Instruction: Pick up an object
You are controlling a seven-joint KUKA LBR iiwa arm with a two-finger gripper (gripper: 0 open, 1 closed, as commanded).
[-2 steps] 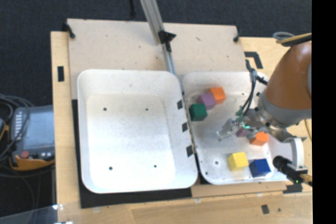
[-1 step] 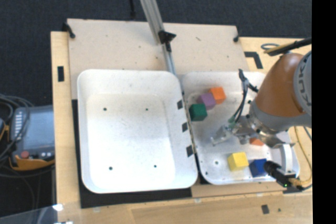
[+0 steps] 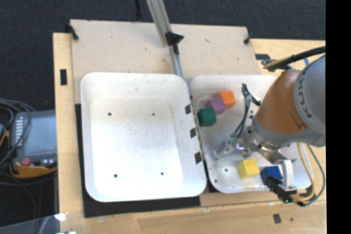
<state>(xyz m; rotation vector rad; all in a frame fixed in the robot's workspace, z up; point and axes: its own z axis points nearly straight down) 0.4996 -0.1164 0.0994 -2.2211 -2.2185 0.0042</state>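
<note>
Judging by how things lie, the pick is not yet made. Four small blocks are seen resting on the floor of the right bin [image 3: 230,186]: an orange block [image 3: 227,98] touching a purple block [image 3: 216,105] near the bin's far side, a green block [image 3: 207,117] just beside them towards the wall between the bins, and a yellow block [image 3: 248,167] near the front edge. A blue piece [image 3: 271,174] is seen just beside the yellow block, but whether it is a loose block or a part of the arm's fittings cannot be told.

The arm [image 3: 288,109] is lowered over the middle of the right bin, and the gripper [image 3: 237,146] is placed between the green block and the yellow one, near both yet touching neither as far as can be made out. Its state, released or clenched, cannot be told from this view, and nothing is seen held in it. The left bin [image 3: 88,118] is beside it, across the shared wall.

What is left, then, appears to be the whole of the grasp and the lift.
</note>
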